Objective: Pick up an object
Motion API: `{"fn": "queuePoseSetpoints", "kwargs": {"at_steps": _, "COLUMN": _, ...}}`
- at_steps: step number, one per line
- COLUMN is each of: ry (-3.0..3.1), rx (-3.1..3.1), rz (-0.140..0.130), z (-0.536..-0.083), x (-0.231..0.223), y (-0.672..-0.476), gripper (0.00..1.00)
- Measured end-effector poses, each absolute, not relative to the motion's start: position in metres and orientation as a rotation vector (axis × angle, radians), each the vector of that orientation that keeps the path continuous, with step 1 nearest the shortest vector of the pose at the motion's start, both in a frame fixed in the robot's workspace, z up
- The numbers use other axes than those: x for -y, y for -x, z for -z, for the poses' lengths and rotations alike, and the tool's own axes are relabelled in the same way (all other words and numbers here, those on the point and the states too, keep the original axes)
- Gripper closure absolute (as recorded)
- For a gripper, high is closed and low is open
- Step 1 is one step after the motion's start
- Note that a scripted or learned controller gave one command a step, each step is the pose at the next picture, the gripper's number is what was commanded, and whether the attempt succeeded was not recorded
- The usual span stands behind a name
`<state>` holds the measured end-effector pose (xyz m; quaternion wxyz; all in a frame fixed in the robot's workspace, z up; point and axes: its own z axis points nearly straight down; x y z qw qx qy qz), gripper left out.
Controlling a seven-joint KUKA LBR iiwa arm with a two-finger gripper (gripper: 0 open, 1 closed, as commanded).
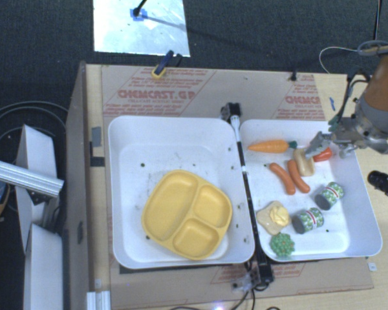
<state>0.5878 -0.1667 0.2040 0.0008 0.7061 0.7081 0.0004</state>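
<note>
Bins: two, white, side by side on a brown board. Left bin (pixel 126 147) has one yellow divided plate (pixel 186 213), three compartments, lying tilted toward the lower right part of the bin.

Right bin (pixel 359 234) count:
- one carrot (pixel 269 146), orange with a green stub, lying flat near the top edge
- two sausages (pixel 290 177), touching side by side, mid bin
- one beige piece (pixel 303 163), just right of the sausages' top ends
- one small red-orange piece (pixel 323 155), beside the beige one, under the gripper
- two small cans (pixel 318 208) with green and white labels, lying on their sides, lower right; label text too small to read
- one pale yellow lump (pixel 274 216), lower left
- one green broccoli-like piece (pixel 281 245), at the bottom edge

Gripper (pixel 324 143) sits over the top right part of the right bin, right by the beige and red-orange pieces. Can't tell how the jaws are set, and nothing visibly between them.

Writing: "CHEMCAST GP" in red on the board, readable above the left bin, repeated partly above the right bin.

One yellow clip (pixel 161 66) on the board's top edge.
</note>
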Motion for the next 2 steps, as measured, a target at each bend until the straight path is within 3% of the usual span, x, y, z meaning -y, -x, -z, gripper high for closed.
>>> {"fn": "queuePoseSetpoints", "kwargs": {"at_steps": 1, "ry": -2.222, "rx": -2.223, "rz": 0.002, "z": -0.087, "x": 0.184, "y": -0.559, "gripper": 0.0}}
{"fn": "queuePoseSetpoints", "kwargs": {"at_steps": 2, "ry": -2.216, "rx": -2.224, "rz": -0.002, "z": -0.085, "x": 0.171, "y": -0.581, "gripper": 0.0}}
